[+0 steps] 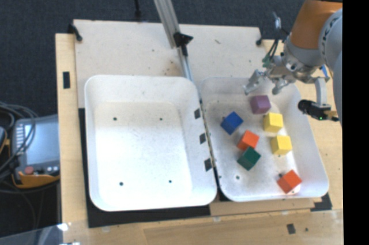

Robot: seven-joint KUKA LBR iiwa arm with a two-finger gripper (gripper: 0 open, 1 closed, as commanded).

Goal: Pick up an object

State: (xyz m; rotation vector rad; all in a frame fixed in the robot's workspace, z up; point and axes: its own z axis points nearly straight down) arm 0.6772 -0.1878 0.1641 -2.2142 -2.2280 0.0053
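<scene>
- Your gripper [266, 83] hung over the back of the right bin [314, 146], with its two fingers spread apart and nothing between them.
- The purple block [260, 104] sat just below it, the closest thing to grab, likely why it hung there.
- Two yellow blocks [273, 122] sat just past that one, close together, so fingers might bump both.
- The blue block [232, 122], orange block [249, 139] and green block [249, 158] sat near the middle.
- The red block [289, 181] sat alone near the front, with room around it.
- The left bin [92, 88] sat beside the right one.
</scene>
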